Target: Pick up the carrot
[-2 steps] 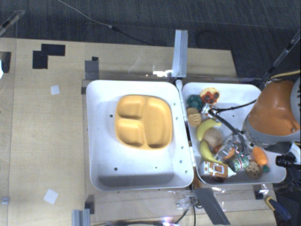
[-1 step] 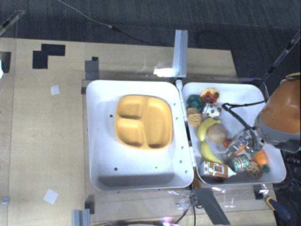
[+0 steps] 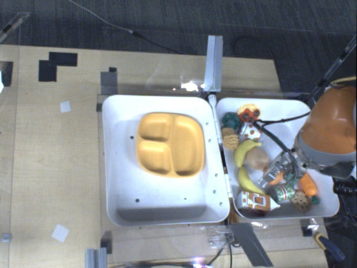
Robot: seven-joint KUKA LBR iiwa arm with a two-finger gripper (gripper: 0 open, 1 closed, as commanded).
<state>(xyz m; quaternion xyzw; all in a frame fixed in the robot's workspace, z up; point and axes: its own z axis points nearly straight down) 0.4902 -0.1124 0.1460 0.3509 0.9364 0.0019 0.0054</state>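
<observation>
The carrot (image 3: 308,185), orange with a green tip, lies in the right bin (image 3: 329,210) near its front right corner. My gripper (image 3: 278,172) is down in that bin, just left of the carrot, among the toys. The orange-banded wrist (image 3: 333,128) hangs above it and hides the bin's right side. Nothing can be made out held in the gripper.
The right bin also holds two bananas (image 3: 246,151), a brown round item (image 3: 257,159), a small can (image 3: 285,192), a cookie (image 3: 300,201), a printed box (image 3: 255,201) and more toys at the back. The left bin (image 3: 120,205) holds a yellow divided plate (image 3: 170,144).
</observation>
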